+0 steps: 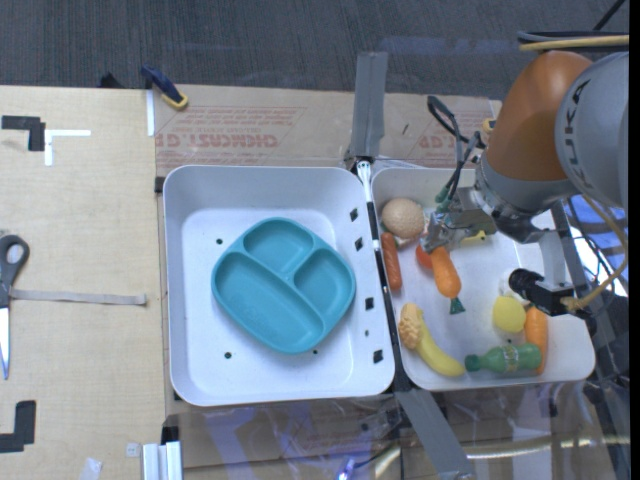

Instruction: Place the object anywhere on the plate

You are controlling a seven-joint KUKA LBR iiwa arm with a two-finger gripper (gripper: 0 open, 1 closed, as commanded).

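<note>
A blue plate (284, 284) with three compartments lies in the left bin (190, 298), with nothing on it. My gripper (444, 232) is low in the right bin (570, 363), near its back left. It hangs right over the upper end of an orange carrot (447, 274), which lies slanted on the bin floor with its green tip pointing toward the front. The arm's body hides the gripper's contact with the carrot. A small red piece (425, 259) shows just left of the carrot's top.
Also in the right bin are a beige egg-like ball (402, 216), a red chili (391, 264) along the left wall, a yellow corn and banana (427, 341), a lemon (508, 313), a second orange piece (537, 329) and a green bottle (506, 358). Scissors (8, 268) lie on the bench at far left.
</note>
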